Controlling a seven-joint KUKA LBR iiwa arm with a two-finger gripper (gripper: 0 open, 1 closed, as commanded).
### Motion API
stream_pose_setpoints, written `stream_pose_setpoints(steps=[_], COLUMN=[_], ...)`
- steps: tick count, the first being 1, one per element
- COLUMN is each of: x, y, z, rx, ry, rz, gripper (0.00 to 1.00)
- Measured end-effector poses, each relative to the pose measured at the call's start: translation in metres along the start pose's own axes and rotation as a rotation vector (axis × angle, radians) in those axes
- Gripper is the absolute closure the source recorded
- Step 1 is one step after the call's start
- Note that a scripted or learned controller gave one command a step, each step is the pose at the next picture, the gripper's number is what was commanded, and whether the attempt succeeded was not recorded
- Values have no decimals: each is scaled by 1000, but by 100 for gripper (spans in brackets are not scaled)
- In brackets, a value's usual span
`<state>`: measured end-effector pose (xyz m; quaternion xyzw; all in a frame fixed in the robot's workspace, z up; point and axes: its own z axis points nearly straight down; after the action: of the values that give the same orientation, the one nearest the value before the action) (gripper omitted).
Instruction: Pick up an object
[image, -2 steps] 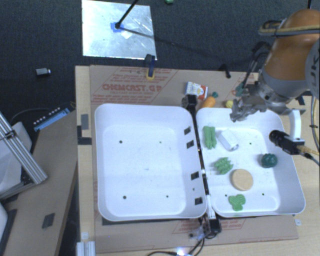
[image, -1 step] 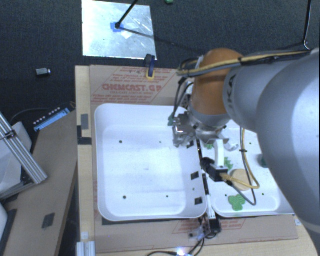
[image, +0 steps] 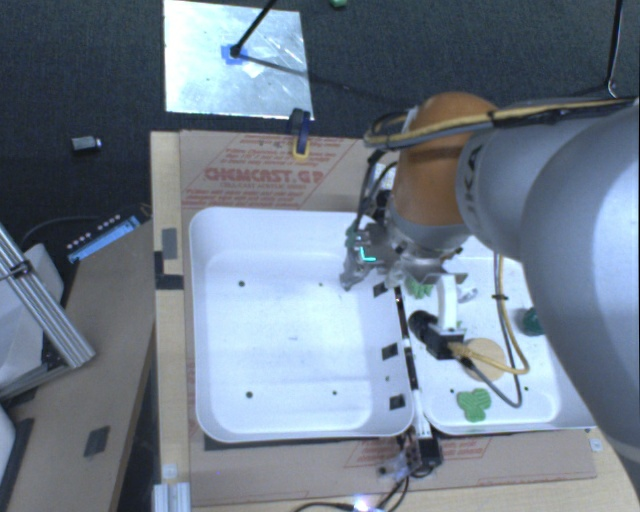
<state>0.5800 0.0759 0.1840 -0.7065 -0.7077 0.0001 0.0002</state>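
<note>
Green lump (image: 473, 402) low in right-hand bin (image: 545, 405)

Green lump lies near that bin's front edge; a tan disc (image: 487, 352) sits just behind it; the gripper (image: 362, 258) hangs by the seam between both bins, well apart; whether it is wide or narrow cannot be told.

Brown cardboard sheet (image: 265, 172) with red lettering under two white bins (image: 290, 340), blue and yellow clamp (image: 299, 133) on its far edge, shiny metal plate (image: 235, 70) on dark carpet (image: 80, 60) beyond, small grey device (image: 87, 144) far left, aluminium rail (image: 45, 315) at left edge
</note>
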Motion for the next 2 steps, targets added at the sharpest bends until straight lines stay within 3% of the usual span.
stream_pose_setpoints(steps=[1,2], x=[48,45], y=[-45,-41], z=[41,28], rx=[6,-1], ry=[1,1], rz=[-6,-1], gripper=[0,100])
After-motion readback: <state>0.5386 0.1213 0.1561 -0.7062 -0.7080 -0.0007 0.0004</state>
